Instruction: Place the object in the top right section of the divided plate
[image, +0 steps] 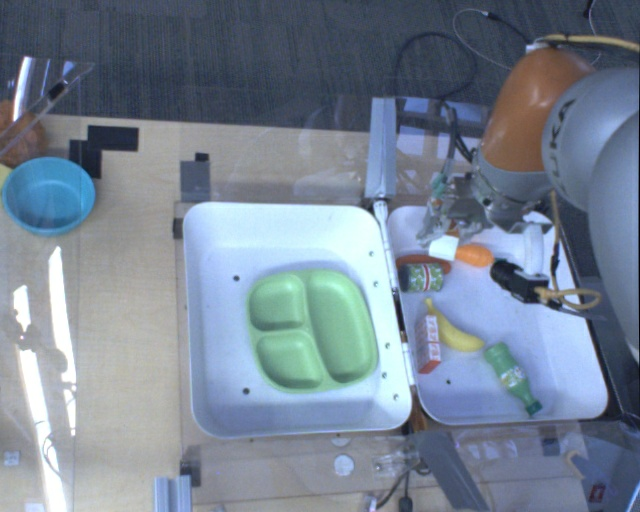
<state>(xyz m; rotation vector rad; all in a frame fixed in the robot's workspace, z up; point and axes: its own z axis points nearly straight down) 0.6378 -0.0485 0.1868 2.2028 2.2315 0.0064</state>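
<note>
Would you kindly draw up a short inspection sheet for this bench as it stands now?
Surface: wooden bench with two white bins, left bin, right bin.
Job's things: green divided plate in the left bin; nothing on it.
Clutter: right bin holds carrot, can, banana, red packet, green bottle.
Gripper: gripper low over the right bin's far end.
Cables: black cable behind the bins.
Surroundings: blue bowl at far left.

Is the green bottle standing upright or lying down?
Lying down. The green bottle rests on its side on the right bin's floor, its cap pointing toward the bin's lower right corner.
</note>
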